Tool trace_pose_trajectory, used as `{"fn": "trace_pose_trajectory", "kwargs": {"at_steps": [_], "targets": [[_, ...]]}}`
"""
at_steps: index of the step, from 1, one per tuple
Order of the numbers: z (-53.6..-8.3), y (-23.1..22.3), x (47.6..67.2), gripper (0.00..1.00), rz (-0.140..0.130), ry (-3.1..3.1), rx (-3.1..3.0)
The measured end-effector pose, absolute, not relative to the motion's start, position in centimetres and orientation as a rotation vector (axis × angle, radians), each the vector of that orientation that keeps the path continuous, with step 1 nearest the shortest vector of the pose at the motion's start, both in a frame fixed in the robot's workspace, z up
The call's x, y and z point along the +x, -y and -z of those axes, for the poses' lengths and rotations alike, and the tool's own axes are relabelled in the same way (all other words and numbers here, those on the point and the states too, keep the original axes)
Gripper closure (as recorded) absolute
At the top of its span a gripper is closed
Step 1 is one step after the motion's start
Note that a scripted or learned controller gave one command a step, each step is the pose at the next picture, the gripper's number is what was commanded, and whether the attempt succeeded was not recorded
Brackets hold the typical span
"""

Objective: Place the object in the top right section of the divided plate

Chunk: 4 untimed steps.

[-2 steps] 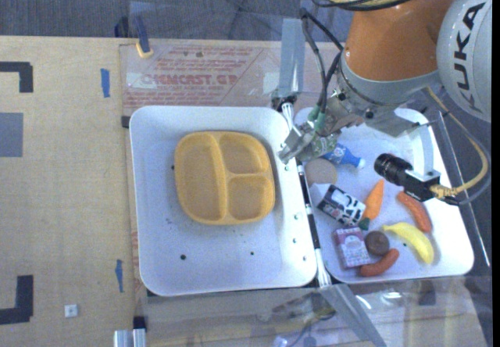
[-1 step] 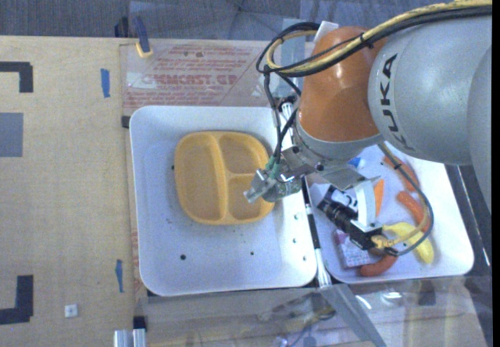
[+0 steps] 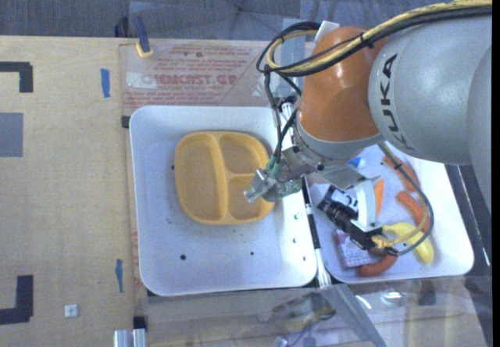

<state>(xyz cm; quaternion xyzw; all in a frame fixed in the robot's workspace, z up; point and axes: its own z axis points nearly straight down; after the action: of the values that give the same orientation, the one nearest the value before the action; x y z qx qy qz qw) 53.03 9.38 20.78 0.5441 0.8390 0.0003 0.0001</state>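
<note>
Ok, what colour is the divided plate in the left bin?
Yellow-orange all over; the divided plate shows best in the camera view, sitting in the white left bin.

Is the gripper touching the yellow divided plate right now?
Cannot tell. In the camera view the gripper overlaps the divided plate's right rim, but the slanted look-down hides any height gap.

Bright even overhead light, faint soft shadows, mild glare on white bins [image 3: 156, 252], perhaps slight blur

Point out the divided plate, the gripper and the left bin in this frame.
plate [image 3: 205, 181]: camera view, floor of its large left section.
gripper [image 3: 258, 191]: camera view, between its fingertips, over the plate's right edge.
left bin [image 3: 219, 259]: camera view, bare floor below the plate.
</note>
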Motion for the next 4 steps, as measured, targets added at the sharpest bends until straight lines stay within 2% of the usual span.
{"fn": "trace_pose_trajectory", "kwargs": {"at_steps": [1,2,3,4], "targets": [[-18.5,-2.6,55.7,0.0,-0.001,-2.656,1.675],[-19.5,-2.7,55.8,1.0,-0.006,-2.654,1.674],[-20.5,-2.8,55.9,1.0,-0.01,-2.652,1.672],[-18.4,-6.0,53.5,1.0,0.0,-2.692,1.621]]}}
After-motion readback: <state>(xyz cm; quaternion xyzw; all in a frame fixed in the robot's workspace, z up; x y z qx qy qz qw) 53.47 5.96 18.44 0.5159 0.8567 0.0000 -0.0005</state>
